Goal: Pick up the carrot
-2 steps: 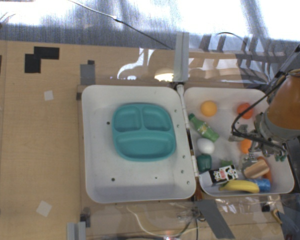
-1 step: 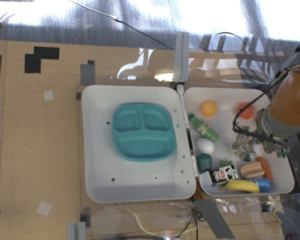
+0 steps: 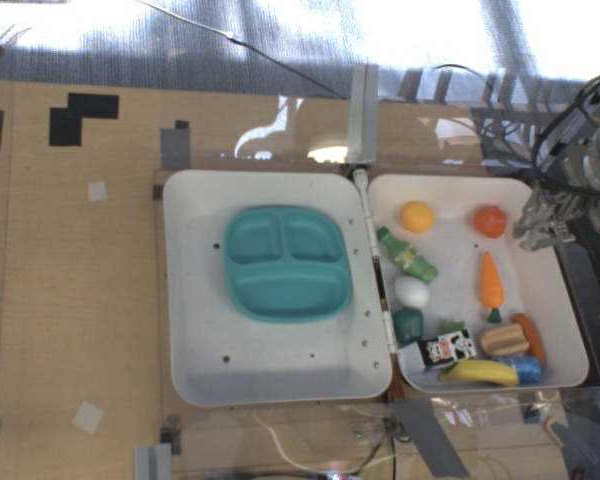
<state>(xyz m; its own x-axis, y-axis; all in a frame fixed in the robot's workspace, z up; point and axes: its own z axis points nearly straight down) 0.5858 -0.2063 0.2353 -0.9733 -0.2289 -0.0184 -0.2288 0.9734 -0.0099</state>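
- While my claw (image 3: 546, 230) hangs at the right bin's (image 3: 568, 298) far right rim, I cannot tell its state.
- The carrot (image 3: 492, 284) lies in that bin, just left of my claw, green end toward the camera.
- Nearby sit a tomato (image 3: 490, 221), orange (image 3: 417, 216), green bottle (image 3: 407, 255) and egg (image 3: 412, 292).
- A black-and-white carton (image 3: 448, 349) bears print too small to read.
- The left bin (image 3: 195, 268) holds a teal divided plate (image 3: 288, 264).
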